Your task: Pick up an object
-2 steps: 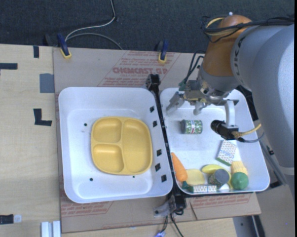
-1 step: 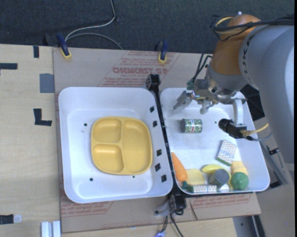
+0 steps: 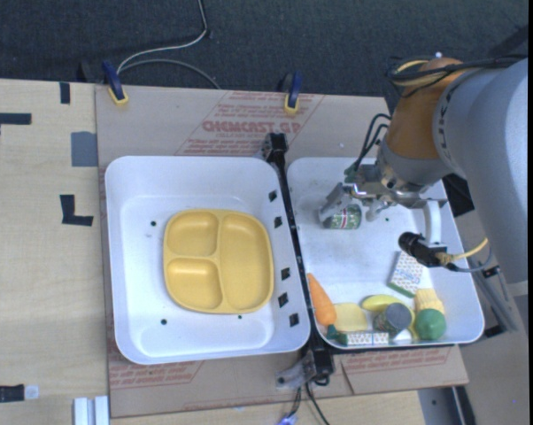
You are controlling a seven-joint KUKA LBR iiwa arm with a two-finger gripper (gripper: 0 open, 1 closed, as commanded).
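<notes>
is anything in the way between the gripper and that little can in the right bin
Nothing visible. The gripper sits right at the small can in the right bin, and the other toys lie apart along the bin's near edge.

The pincer (image 3: 344,204) sits low over a small can (image 3: 345,219), and whether its fingers close on it is too blurred to tell. Below the pincer, the heap of toy food (image 3: 399,312) overlaps, hiding several pieces. The arm (image 3: 479,140) behind the pincer is cut off at the right edge.

Bench (image 3: 36,237), two white bins (image 3: 125,264), cardboard sheet (image 3: 240,127)
</notes>
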